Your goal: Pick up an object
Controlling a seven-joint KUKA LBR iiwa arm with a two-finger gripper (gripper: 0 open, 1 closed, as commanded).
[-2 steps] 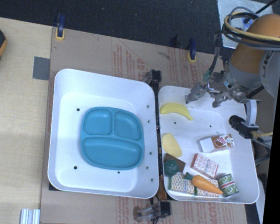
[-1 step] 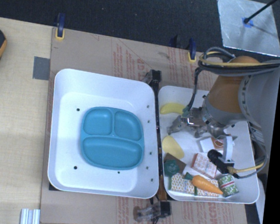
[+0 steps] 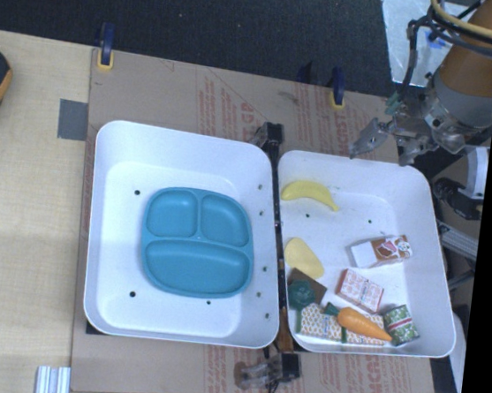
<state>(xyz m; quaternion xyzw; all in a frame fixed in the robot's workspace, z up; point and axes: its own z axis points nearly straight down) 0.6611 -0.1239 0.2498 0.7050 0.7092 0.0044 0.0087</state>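
The jaws [image 3: 386, 142] hang spread and released, nothing between them, above the far rim of the right bin [image 3: 425, 188]; no pick has begun, as I judge it, so descent, closing and lift all remain; the likely targets lie nearer and below: a banana [image 3: 310, 193] just left of the jaws' line, a carrot [image 3: 364, 323] among small packets at the near side; the left bin [image 3: 101, 218] carries a blue divided plate [image 3: 198, 241]; both bins sit on the counter [image 3: 22, 208].
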